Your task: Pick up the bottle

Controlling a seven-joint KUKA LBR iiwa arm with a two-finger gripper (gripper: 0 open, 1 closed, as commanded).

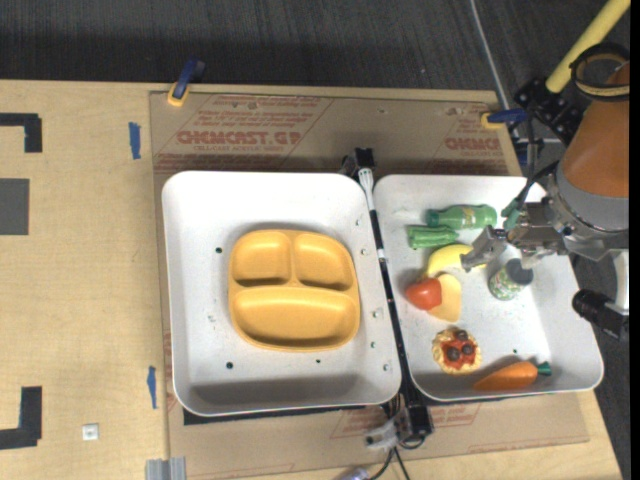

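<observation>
The gripper [508, 258] hung low over the right bin [562, 340], carried by the grey arm [598, 163] that reached in from the right, and we could not tell from this slant whether it was apart or together; nothing could be seen clamped in it. Taking the scene by size, the left bin [190, 268] held a yellow divided tray [294, 288], well apart from the work. In the right bin, the green bottle [462, 216] lay on its side near the far wall, its neck pointing towards the divider between the bins, just beside the gripper on its left and apart from it. Nearer us lay an orange carrot [510, 374] along the front wall, a yellow fruit [447, 260] touching a red tomato [424, 293], and a small tart [456, 349]. A pale greenish shape [508, 284] sat directly under the gripper; we could not make out what it was. We judged the step in hand to be the approach, with the grasp not yet made. The next move, as we read it, called for shifting left and towards the far wall, lining up across the bottle's body and descending clear of the yellow fruit.
</observation>
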